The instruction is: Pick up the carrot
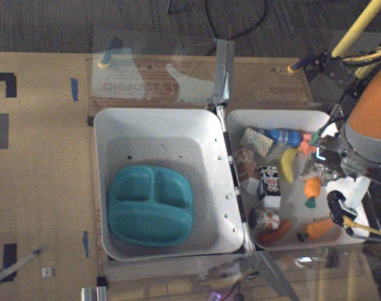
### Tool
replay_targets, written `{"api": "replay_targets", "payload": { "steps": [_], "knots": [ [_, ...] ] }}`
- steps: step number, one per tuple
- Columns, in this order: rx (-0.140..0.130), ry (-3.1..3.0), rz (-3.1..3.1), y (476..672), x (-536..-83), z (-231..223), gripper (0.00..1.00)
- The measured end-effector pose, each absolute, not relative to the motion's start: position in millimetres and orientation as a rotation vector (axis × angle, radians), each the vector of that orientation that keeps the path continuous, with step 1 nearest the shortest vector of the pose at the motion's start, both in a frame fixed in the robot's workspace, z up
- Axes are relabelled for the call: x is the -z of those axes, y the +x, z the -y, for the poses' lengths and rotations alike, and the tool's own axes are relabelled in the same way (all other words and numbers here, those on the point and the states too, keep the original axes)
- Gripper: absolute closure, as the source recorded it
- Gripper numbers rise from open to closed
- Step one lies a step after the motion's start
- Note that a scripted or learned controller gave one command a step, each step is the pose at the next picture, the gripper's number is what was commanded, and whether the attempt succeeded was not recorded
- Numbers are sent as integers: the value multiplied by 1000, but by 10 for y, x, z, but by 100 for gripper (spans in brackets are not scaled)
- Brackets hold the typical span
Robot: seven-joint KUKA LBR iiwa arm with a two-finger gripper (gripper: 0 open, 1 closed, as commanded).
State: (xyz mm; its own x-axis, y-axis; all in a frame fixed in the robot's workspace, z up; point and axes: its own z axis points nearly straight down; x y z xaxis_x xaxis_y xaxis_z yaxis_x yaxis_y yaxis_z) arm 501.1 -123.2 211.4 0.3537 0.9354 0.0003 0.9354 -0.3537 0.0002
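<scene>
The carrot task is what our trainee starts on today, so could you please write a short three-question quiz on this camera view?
1. True or false: the carrot lies in the bin that holds the teal plate.
2. Which bin holds the banana: A left, B right?
3. Fill in: the milk carton lies in the ___ bin.

Key: 1 false; it lies in the right bin, near its front edge. 2 B. 3 right.
</scene>
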Motion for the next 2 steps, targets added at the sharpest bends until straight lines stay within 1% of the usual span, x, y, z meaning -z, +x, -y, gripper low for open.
{"api": "replay_targets", "payload": {
  "steps": [1,2],
  "knots": [
    [0,-2365,2072,5686,-2972,1019,100],
    [1,-2285,2162,5771,-3080,1106,100]
  ]
}}
